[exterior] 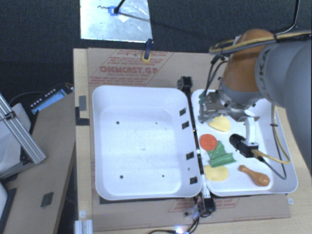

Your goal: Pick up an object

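My gripper (208, 112) hangs low over the far left part of the right bin (288, 178), close to the wall between the two bins. Just to its right lies a pale yellow piece (220, 124). Nearer the front sit a red disc (208, 141), a green piece (222, 155), a second yellow piece (215, 173) and a brown drumstick-shaped thing (255, 175). Nothing shows between the gripper's tips from this angle.
The left bin (141, 140) stands beside the right one, joined by black clips along the shared wall. Both rest on a cardboard sheet (131, 67). A shiny metal plate (116, 13) lies beyond the bench.
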Controlling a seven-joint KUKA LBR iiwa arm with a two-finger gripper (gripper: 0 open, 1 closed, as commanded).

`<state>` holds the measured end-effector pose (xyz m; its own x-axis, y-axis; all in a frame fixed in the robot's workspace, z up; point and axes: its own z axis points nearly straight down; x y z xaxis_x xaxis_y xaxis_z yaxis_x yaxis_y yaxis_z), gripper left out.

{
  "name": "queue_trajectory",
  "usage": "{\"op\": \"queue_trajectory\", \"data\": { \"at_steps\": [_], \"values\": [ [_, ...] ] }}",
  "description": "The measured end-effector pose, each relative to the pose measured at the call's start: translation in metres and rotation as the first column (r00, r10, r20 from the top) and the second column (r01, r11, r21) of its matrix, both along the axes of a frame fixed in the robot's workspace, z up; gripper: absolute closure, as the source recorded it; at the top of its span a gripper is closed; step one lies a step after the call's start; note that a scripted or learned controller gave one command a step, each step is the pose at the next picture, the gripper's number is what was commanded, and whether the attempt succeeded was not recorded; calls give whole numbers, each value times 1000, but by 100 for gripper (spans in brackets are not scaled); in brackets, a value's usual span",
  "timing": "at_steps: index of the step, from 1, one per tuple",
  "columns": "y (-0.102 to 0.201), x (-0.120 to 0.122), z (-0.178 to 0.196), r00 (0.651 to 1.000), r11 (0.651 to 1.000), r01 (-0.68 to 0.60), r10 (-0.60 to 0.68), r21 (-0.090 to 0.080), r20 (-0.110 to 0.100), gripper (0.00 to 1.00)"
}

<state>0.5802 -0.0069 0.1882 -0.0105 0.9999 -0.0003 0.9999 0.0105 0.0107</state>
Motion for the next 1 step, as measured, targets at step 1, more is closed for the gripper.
{"op": "queue_trajectory", "data": {
  "at_steps": [1],
  "values": [
    [74,45,97,1000,1000,0,0,2,1,100]
  ]
}}
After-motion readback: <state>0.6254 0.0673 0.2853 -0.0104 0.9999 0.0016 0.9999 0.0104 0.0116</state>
